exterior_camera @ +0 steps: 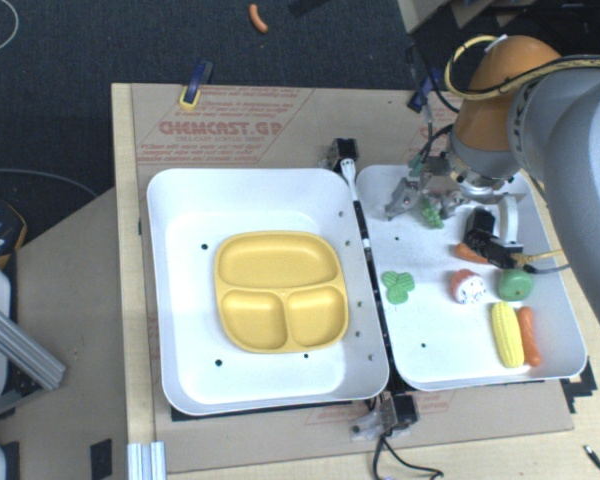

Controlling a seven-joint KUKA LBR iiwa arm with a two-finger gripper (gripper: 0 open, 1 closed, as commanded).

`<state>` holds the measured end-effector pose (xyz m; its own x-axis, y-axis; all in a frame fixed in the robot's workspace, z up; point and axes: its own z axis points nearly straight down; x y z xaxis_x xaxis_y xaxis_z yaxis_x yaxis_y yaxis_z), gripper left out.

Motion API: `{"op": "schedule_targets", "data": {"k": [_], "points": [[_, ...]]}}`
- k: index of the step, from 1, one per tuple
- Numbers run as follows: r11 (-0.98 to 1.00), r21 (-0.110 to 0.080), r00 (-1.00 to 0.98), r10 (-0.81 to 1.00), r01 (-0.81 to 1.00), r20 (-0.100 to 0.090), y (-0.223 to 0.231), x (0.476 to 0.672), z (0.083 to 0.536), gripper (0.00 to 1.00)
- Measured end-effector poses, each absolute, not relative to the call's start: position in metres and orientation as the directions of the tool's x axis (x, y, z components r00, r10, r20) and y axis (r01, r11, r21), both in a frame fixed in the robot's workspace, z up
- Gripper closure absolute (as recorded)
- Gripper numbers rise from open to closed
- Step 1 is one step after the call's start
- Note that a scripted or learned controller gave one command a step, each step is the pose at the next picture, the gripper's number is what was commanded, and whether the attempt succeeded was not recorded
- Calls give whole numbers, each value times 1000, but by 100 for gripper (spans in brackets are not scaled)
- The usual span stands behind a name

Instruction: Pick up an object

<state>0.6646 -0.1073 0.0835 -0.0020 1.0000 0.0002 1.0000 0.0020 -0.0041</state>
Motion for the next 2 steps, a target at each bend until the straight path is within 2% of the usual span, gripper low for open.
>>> {"op": "schedule_targets", "data": {"k": [1,2], "points": [[2,1,-2,1000,1000,0,-107,666,96,100],[1,8,-1,1000,1000,-2,-107,673,142,100]]}}
